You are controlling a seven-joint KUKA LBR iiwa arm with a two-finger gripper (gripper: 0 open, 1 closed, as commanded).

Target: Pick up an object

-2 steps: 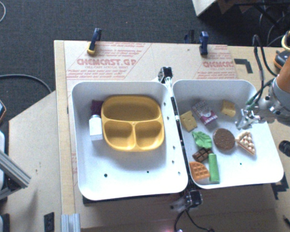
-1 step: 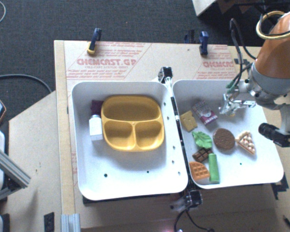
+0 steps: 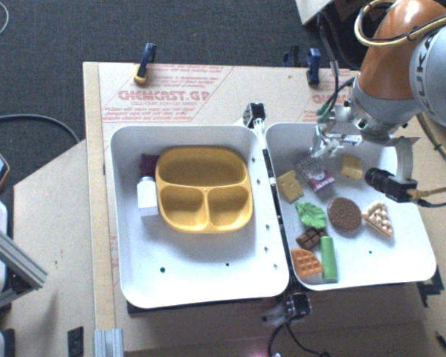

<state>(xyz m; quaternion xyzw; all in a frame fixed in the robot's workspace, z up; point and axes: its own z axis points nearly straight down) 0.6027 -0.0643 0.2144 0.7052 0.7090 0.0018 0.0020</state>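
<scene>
You've got the grey arm with the orange band reaching in from the right, and its two-finger gripper [image 3: 325, 149] is low over the back of the right white bin [image 3: 424, 253]. Directly beneath the fingertips lies a small crumpled clear packet with a red patch [image 3: 317, 175], touching or nearly touching them, and it looks like the target for this pick. The packet sits just toward the near side of the gripper and a shade toward the divider; its long axis seems to run diagonally, though the wrinkled film makes that hard to read. Whether the gripper is spread or pinched I cannot tell: the metal blurs into the packet from this angle.

Crowding matters here. A pale yellow cheese-like block [image 3: 351, 167] sits just beside the gripper on the arm's side, and a tan square cracker [image 3: 289, 186] lies near the packet toward the divider (either could get nudged on a sloppy close). Farther forward, well apart, are a brown round cookie [image 3: 345, 214] and a green leaf-shaped piece [image 3: 311, 214].

The wrist hides the bin's back corner. In the left bin the yellow divided plastic tray [image 3: 204, 188] is out of play.
</scene>
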